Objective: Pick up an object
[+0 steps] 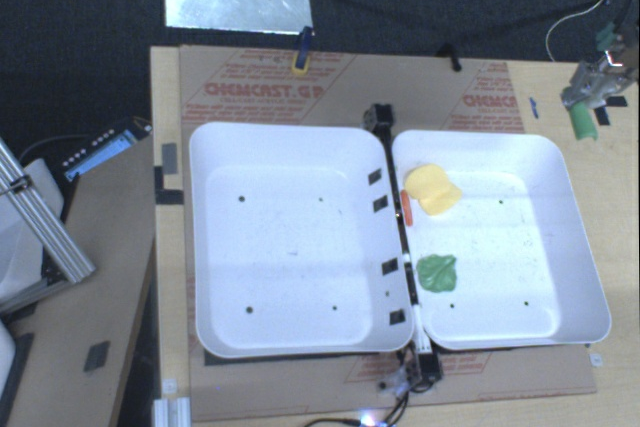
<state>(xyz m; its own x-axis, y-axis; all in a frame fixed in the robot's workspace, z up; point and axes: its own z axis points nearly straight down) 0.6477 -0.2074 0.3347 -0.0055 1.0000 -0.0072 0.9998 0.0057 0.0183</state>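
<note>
Your gripper sits at two o'clock, off the bins; you cannot tell its grip. The yellow object and green object lie in the right bin, near its left wall. The left bin rests beside it on the brown board, dark carpet beyond.

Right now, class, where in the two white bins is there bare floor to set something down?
The left white bin is bare throughout. In the right white bin, the right half is free; its left side, by the divider, is crowded with a yellow lump and a green lump.
</note>
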